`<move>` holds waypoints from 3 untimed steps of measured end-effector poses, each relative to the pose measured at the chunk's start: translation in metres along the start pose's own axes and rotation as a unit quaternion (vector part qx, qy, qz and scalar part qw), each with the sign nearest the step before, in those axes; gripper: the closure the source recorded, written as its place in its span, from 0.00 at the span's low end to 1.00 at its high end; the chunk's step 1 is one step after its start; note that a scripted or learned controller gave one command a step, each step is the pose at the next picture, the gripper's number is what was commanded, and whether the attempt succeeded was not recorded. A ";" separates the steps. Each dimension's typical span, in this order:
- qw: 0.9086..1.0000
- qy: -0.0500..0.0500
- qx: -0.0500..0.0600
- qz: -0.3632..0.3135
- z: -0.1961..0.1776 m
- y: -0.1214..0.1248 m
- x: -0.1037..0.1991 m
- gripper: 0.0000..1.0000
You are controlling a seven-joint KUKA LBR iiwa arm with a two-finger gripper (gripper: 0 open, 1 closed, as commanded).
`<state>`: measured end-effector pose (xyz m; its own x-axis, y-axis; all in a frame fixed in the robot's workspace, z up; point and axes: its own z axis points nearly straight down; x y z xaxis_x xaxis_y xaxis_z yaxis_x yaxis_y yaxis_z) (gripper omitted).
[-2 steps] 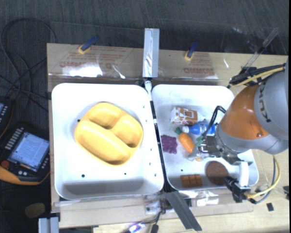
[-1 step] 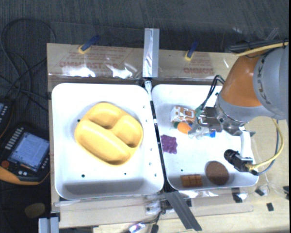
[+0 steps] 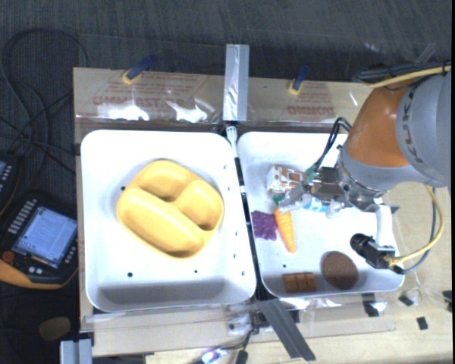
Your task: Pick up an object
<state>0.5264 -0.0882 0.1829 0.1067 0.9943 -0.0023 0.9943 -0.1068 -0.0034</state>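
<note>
The right bin (image 3: 318, 146) holds several small items. An orange carrot (image 3: 286, 229) lies by a purple grape bunch (image 3: 264, 224) near the bin's left wall. A white and orange packet (image 3: 283, 179) sits just behind them. A round brown disc (image 3: 338, 269) and a brown ridged bar (image 3: 299, 282) rest at the front. My gripper (image 3: 306, 191) hangs low over the middle of this bin, right beside the packet and just above the carrot's top. The grey arm with its orange band (image 3: 379, 131) comes in from the right.
The left bin (image 3: 106, 271) carries a large yellow lumpy object (image 3: 169, 207) in its middle. A metal divider strip (image 3: 236, 82) runs between the bins at the back. Cables and a handheld pendant (image 3: 38, 237) lie off the bench at left.
</note>
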 end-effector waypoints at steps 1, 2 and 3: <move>0.995 0.000 -0.008 -0.102 0.093 -0.001 -0.007 0.00; 0.995 0.001 -0.008 -0.101 0.083 -0.001 -0.007 1.00; 0.992 -0.001 -0.001 -0.125 -0.071 0.012 0.064 1.00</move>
<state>0.5451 -0.0262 0.2533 -0.1424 0.9898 -0.0027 0.9898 0.1424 -0.0020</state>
